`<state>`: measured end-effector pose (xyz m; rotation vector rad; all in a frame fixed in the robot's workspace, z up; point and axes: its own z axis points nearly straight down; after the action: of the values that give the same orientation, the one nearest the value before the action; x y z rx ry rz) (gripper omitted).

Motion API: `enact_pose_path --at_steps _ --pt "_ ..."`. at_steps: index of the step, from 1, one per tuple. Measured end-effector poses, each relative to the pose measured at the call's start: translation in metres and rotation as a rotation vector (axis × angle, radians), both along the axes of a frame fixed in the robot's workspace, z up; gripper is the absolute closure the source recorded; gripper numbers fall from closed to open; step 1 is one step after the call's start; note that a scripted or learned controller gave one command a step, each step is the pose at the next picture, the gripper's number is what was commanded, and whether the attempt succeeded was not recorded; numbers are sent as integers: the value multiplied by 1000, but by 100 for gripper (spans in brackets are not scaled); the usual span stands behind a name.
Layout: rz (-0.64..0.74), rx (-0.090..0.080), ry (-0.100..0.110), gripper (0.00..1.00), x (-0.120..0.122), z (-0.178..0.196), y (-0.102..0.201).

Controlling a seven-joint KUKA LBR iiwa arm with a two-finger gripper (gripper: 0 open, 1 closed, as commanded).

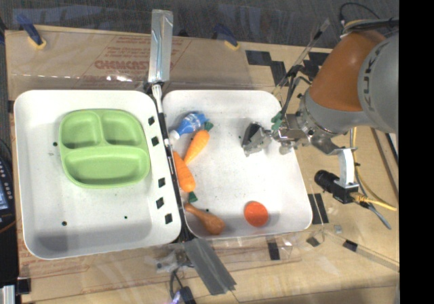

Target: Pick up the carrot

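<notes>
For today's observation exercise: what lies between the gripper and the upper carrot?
Bare white bin floor between gripper and upper carrot, per the camera view.

I can't tell how the gripper (pixel 253 140) stands; it's too small and dark. The arm (pixel 352 85) is cut off at the right edge.

A green divided plate (pixel 104 146) lies in the left bin (pixel 34 180); in the right bin (pixel 230 102), a blue bottle (pixel 188 123) rests near the divider at the far side; an orange ball (pixel 255 214) sits near the front wall; a brown drumstick-shaped toy (pixel 204 220) lies at the front left corner.
</notes>
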<state>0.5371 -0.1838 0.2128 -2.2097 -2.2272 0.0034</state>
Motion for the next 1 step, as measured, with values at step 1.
enact_pose_path --at_steps 1 --pt "236 1 2 0 38 -76 94"
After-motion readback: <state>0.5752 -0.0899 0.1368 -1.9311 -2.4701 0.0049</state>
